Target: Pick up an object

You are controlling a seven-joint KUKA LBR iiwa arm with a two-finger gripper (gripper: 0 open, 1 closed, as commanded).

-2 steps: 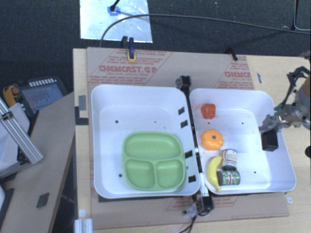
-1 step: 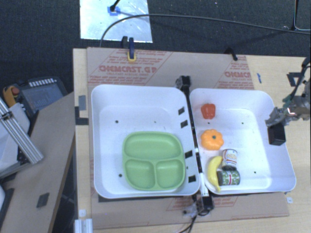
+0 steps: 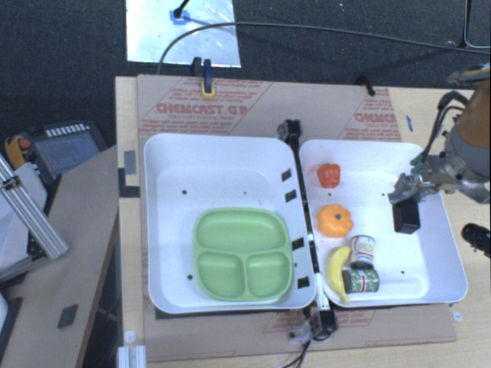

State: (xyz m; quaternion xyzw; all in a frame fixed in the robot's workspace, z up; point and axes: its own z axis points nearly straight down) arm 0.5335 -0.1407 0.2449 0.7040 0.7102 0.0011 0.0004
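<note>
The gripper (image 3: 400, 190) is hovering over the right bin (image 3: 441, 282), toward its right side, and I cannot tell whether it is spread or closed. A red pepper (image 3: 328, 175), a small pumpkin (image 3: 335, 220), a banana (image 3: 337, 271), a pale can (image 3: 362, 249) and a green can (image 3: 360, 280) are lying along that bin's left side, apart from the gripper. A green plate (image 3: 242, 251) is sitting in the left bin (image 3: 165, 205).

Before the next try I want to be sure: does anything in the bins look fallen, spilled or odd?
One thing: the green can lies on its side in the right bin, against the banana and close beside a white can. I see nothing spilled or broken.
</note>
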